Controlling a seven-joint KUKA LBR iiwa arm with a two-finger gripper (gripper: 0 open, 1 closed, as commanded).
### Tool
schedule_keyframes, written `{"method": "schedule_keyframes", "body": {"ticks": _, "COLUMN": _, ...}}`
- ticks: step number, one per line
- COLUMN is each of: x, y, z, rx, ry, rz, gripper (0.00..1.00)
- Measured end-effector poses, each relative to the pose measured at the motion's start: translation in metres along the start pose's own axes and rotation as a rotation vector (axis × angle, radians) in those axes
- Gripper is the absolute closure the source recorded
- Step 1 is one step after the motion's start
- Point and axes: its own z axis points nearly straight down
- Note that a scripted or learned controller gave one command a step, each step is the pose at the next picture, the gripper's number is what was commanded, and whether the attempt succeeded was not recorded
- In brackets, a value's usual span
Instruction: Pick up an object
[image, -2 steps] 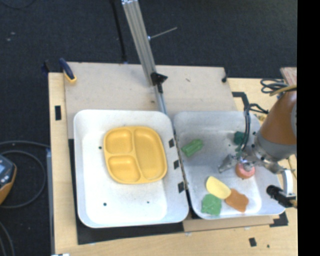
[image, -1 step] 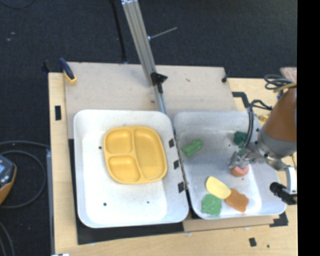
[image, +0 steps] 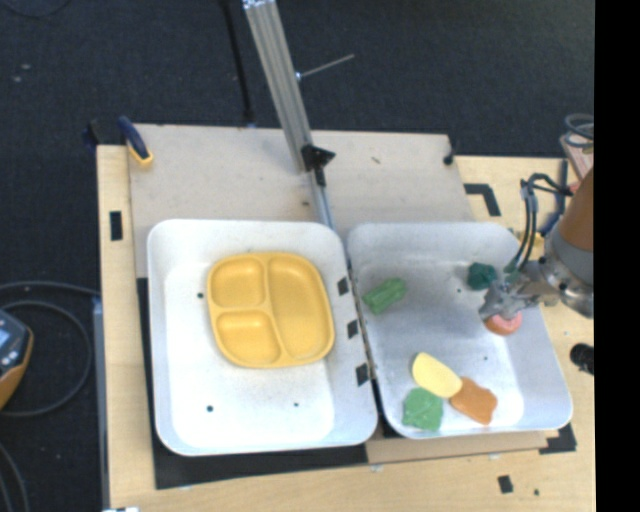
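From my remote station, the grey two-finger gripper (image: 503, 300) hangs low over the right-hand shallow white bin (image: 440, 250), near its right wall, with the arm entering from the right edge. Directly under and touching the fingertips lies a small round salmon-pink piece (image: 505, 322); I see it below the fingers rather than between them, and I cannot tell whether the gripper is open or closed. Just to the upper left of the gripper sits a small dark-green lump (image: 482, 274). Farther left, near the bin's left wall, rests a pale green oblong block (image: 384, 294). Along the near edge lie a yellow oval piece (image: 436, 375), a bright green rounded piece (image: 423, 409) and an orange wedge-like piece (image: 474, 402), clustered together. The left-hand white bin (image: 180, 400) holds a yellow three-compartment plastic plate (image: 270, 308).
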Motion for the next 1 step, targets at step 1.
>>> {"method": "schedule_keyframes", "body": {"ticks": 1, "x": -0.002, "y": 0.0019, "z": -0.0544, "rx": 0.0, "ry": 0.0, "rz": -0.002, "gripper": 1.0}}
